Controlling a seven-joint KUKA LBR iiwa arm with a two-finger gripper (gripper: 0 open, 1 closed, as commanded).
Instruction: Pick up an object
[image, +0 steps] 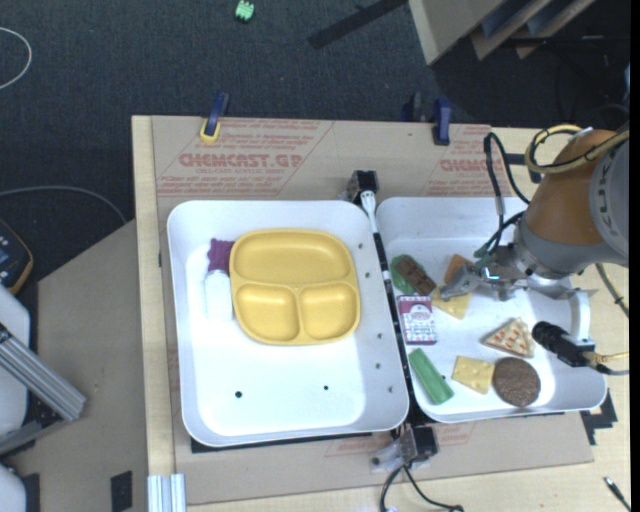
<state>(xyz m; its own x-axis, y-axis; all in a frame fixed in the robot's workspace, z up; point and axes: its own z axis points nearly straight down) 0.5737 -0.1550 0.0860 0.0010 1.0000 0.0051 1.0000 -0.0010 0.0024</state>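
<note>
Pincer (462, 288) seemingly touches the orange wedge (457, 269).

Setting, seen from above. Dark grey carpet (120, 70) covers the floor around a bench topped with a tan board (300, 150) printed in red lettering. A yellow clamp (212, 122) and a blue clamp (441, 118) grip the board's far edge. A thin white cable (18, 52) loops on the carpet at upper left; a small green item (244, 11) lies near the top edge. Pale wooden furniture (490, 25) stands at upper right, and aluminium framing (40, 385) runs at lower left.
</note>
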